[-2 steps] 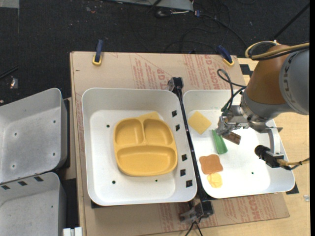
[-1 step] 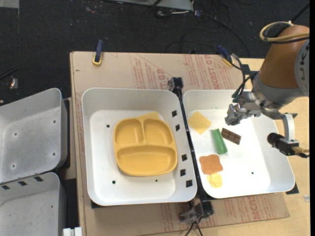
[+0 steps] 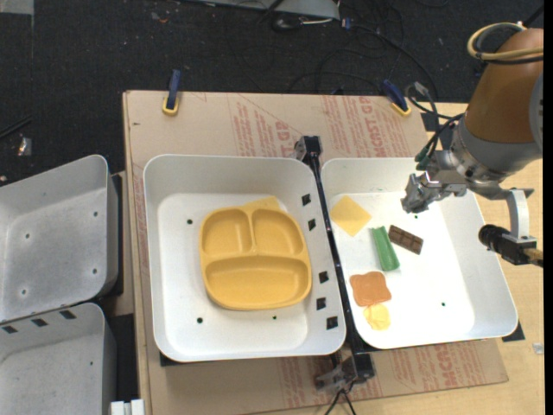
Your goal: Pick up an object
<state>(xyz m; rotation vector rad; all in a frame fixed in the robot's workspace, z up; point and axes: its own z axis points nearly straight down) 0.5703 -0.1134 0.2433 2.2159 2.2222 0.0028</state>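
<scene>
Two shallow white bins sat side by side. The left bin [image 3: 164,232] held one yellow plastic divided tray [image 3: 256,259]. The right bin [image 3: 484,292] held five small pieces: one pale yellow square slice [image 3: 351,214], one green stick [image 3: 384,249], one brown bar [image 3: 405,239], one orange toast-shaped piece [image 3: 371,289] and one small yellow lump [image 3: 378,317]. The grey gripper [image 3: 416,199] hung over the right bin's far side, above and just right of the brown bar; whether its jaws were spread or pressed together could not be told, and nothing showed between them.

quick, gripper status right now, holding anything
gripper: above the right bin, upper part; nothing visible between its tips, and open or shut cannot be told.
</scene>
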